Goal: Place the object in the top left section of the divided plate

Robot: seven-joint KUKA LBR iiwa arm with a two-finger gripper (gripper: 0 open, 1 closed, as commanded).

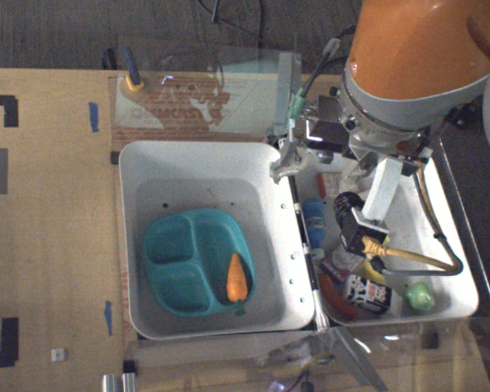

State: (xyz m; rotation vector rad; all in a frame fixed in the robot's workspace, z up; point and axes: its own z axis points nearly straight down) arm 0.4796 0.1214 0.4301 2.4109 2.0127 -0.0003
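Claw (286, 162) is hanging over the top corner where the two bins meet, right at the upper right corner of the left bin (188, 182), and tbh I can't tell how far open it's sitting or whether it's got anything, since the wrist is blocking most of it from this angle. The arm (416, 47) is coming in from the top right, with the big orange band looming over the right bin (408, 223). Just below the claw, along the left wall of the right bin, a blue bottle (314, 219) is lying. Further down at the near end of that bin, a black-and-white packet (367, 294) is sitting w/ a green ball (420, 296) near it, to its right. Over in the left bin, the teal divided plate (180, 284) is sitting toward the near side, well apart from the claw. An orange carrot-looking thing (238, 278) is lying in the plate's long right-hand section, pointing roughly up and down the view. The top left section (171, 239) is sitting across the divider from it, so the carrot thing isn't touching that section atm.
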